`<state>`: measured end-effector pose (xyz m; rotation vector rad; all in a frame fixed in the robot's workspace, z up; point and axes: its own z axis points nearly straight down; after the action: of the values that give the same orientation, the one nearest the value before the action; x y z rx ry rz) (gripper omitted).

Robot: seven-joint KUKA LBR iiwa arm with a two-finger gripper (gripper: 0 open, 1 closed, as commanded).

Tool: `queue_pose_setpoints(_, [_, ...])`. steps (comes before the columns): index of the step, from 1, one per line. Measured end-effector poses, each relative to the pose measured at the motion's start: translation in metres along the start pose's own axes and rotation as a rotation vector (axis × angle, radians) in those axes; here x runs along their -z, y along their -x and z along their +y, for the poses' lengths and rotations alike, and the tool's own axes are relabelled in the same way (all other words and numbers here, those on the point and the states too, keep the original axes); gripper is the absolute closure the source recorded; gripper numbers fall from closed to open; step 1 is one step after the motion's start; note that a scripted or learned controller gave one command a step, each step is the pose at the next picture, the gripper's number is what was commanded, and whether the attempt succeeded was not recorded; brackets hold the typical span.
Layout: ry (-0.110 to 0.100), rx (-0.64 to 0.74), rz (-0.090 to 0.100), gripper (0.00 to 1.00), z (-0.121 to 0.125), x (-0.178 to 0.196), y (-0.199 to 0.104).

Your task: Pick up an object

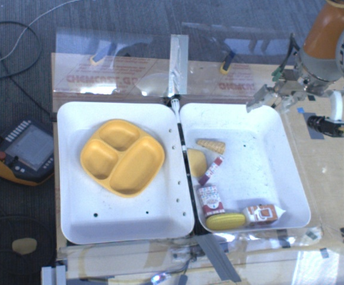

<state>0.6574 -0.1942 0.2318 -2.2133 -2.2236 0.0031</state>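
1. Objects for picking are lying in the right bin (290, 159): you are seeing a cone (211, 145), a yellow wedge (197, 161), a red tube (214, 170), a red-labelled can (210, 200), a yellow banana-like piece (225, 221) and a small orange carton (261, 214).
2. The gripper (266, 98) is hovering over that bin's far right corner, apart from all objects; you are seeing its fingers spread, pinching nothing.
3. A yellow divided plate (123, 157) is resting in the left bin (71, 177).
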Motion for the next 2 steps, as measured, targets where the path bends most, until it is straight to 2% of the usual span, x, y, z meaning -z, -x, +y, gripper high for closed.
queue_pose_setpoints(1, [0.001,-0.054,-0.006,0.0,0.012,-0.138,-0.063])
queue_pose_setpoints(2, [0.015,-0.011,-0.006,0.0,-0.037,-0.142,-0.083])
